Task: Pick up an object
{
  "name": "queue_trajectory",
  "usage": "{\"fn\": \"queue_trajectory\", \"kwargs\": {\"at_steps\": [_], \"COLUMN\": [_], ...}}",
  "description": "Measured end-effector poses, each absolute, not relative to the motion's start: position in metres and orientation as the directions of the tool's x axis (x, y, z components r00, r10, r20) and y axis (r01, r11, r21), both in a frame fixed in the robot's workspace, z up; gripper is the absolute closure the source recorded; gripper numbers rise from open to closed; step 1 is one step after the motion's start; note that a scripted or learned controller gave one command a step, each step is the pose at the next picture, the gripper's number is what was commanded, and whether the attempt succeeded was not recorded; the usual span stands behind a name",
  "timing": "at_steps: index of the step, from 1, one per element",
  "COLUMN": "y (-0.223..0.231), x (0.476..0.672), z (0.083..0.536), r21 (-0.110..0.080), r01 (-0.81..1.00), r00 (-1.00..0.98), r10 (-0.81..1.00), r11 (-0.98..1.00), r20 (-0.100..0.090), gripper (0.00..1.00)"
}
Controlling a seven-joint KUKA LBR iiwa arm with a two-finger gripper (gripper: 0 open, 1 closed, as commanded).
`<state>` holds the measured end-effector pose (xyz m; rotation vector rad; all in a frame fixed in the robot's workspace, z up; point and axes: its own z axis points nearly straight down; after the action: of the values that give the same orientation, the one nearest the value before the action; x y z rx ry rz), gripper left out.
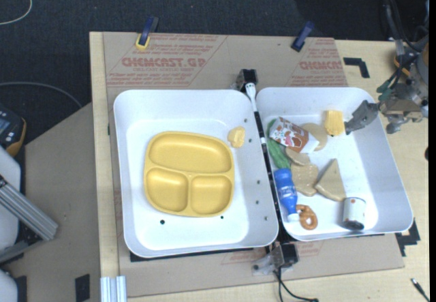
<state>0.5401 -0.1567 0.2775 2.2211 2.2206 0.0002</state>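
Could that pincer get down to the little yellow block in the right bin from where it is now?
Probably yes. The pincer hangs just right of the yellow block, near the right bin far edge. Nothing lies on top of the block; only a tan piece sits close on its left, which might crowd a grasp.

The bench (204, 62) bears two white bins (129, 157) (388, 171) side by side.

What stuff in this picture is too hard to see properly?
- The tool in the camera view: too small and blurry to make out clearly; the arm is cut off by the right edge.
- The green thing: mostly hidden under the red-and-white packet and blue bottle.
- The packet's label: too small to read.
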Motion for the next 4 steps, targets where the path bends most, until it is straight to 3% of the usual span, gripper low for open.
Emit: {"fn": "queue_trajectory", "kwargs": {"at_steps": [1, 3, 4], "y": [-0.155, -0.148, -0.148], "x": [0.534, 0.546, 0.547], "z": [0.215, 0.094, 0.087], "r21": [-0.007, -0.005, -0.002], "r01": [1.0, 1.0, 1.0], "r00": [0.001, 0.0, 0.001], "r10": [1.0, 1.0, 1.0], "r11": [-0.001, 0.0, -0.001], "r20": [0.003, 0.003, 0.002], "gripper": [0.0, 0.0, 0.0]}}
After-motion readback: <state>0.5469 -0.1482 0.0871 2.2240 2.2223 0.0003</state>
